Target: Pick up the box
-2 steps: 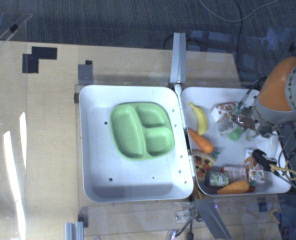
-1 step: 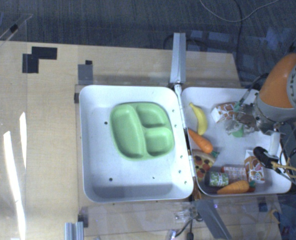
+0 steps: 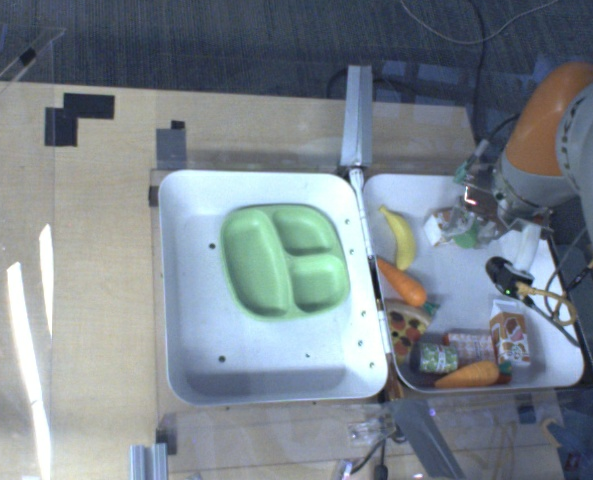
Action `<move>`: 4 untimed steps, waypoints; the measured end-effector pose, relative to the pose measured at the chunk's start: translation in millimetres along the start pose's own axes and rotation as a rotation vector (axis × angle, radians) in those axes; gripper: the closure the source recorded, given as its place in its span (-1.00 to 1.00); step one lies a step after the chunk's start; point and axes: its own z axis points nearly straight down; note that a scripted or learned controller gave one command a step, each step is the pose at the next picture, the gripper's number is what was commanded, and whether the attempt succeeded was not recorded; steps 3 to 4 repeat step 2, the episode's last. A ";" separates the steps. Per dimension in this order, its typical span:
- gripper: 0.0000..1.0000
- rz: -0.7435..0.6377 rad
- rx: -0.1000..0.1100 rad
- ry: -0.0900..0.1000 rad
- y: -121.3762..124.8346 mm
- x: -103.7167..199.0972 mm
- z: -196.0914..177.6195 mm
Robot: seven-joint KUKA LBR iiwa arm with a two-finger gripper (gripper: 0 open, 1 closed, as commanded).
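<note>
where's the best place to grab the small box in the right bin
Take the box across its two long side faces, coming straight down from above. It seems to lie flat near the right bin's right wall, printed face up, so the top is open. A carrot lies close by its lower left corner, so a grip across the upper half looks safer.

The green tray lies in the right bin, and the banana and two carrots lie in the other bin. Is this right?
Not quite. The camera view shows the green tray in the left bin, not the right one. The banana and two carrots lie in the other bin, the right one.
</note>
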 end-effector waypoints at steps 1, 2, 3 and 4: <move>1.00 0.142 -0.014 0.003 27.4 11.9 18.4; 1.00 0.292 0.000 0.001 31.8 71.1 -43.8; 1.00 0.292 0.000 0.001 31.8 71.1 -43.8; 1.00 0.292 0.000 0.001 31.8 71.1 -43.8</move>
